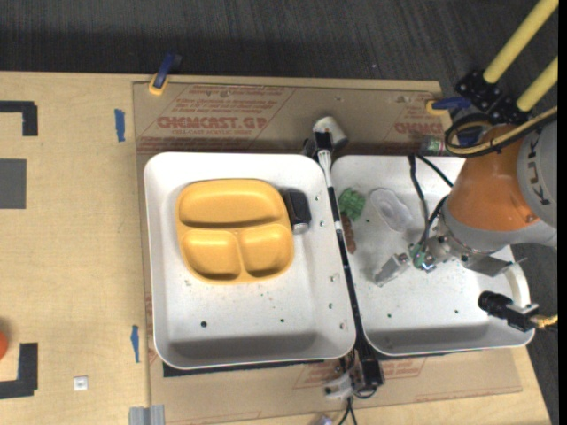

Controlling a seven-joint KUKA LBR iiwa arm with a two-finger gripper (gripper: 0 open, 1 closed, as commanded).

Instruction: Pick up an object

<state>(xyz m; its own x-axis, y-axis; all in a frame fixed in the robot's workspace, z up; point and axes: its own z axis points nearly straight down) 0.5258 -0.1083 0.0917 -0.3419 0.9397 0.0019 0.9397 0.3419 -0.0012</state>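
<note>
My gripper [400,264] reaches down into the right bin [443,326] from the arm with the orange band [483,193], low over the bin's middle floor. A small green object [352,203] lies near the bin's upper left corner. Beside it rests a clear plastic object [388,207], just up and left of the gripper. A thin brown stick [350,235] lies along the bin's left wall. A grey piece [384,272] shows at the gripper's tip; whether it belongs to the gripper or is a loose object is unclear.
The left bin [177,317] holds a yellow divided tray [235,228] with a dark object [297,209] against its right side. A black-and-white fitting [509,309] sits at the right bin's lower right. Cables and yellow poles [523,34] stand behind the arm.
</note>
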